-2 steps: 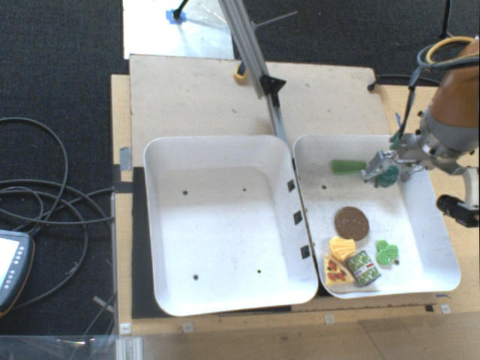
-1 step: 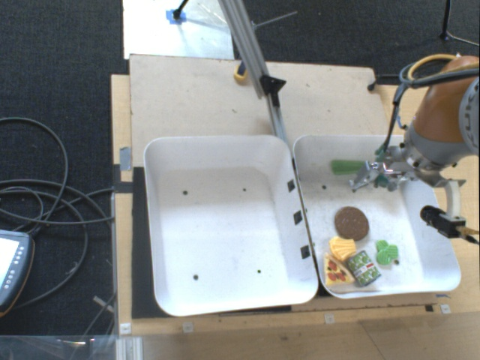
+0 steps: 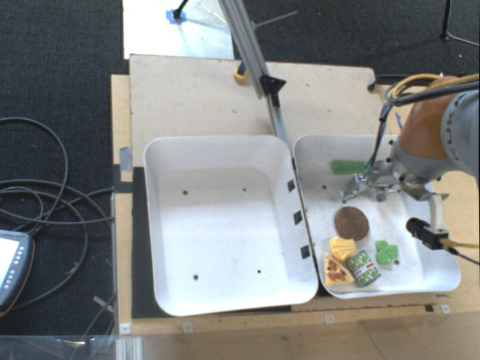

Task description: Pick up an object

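my end effector (image 3: pixel 358 186) hangs low in the right bin (image 3: pixel 450 276) between green block (image 3: pixel 346 167) and brown disc (image 3: pixel 351 223), can't tell its grip state, nothing visibly held

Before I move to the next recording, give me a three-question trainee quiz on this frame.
1. True or false: the brown disc lies in the left bin.
2. Which thing lies nearest the gripper? A) green can B) long green piece C) yellow block
3. Fill in: the arm reaches over the ___ bin.

Key: 1 false, the disc lies in the right bin. 2 B, it lies just up and left of the gripper, while the can and block sit at the bin's near side. 3 right.
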Robot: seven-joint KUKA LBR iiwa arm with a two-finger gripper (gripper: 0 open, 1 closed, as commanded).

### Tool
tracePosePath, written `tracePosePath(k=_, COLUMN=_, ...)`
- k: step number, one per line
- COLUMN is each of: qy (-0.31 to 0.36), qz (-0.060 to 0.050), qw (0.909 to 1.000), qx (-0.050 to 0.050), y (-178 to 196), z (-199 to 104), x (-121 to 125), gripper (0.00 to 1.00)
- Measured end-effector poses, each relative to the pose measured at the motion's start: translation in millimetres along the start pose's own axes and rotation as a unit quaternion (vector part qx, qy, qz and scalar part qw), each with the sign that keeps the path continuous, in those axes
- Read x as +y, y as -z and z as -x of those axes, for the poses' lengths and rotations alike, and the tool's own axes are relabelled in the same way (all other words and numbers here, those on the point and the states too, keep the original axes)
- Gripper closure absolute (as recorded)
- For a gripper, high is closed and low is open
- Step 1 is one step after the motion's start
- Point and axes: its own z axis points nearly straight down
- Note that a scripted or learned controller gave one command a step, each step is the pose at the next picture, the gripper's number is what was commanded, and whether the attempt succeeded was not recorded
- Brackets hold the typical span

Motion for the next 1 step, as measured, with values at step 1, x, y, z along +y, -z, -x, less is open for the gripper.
tracePosePath(k=1, qy=0.000, qz=0.004, qw=1.0000, qx=-0.001, y=14.3, z=0.9, x=2.1, gripper=1.00)
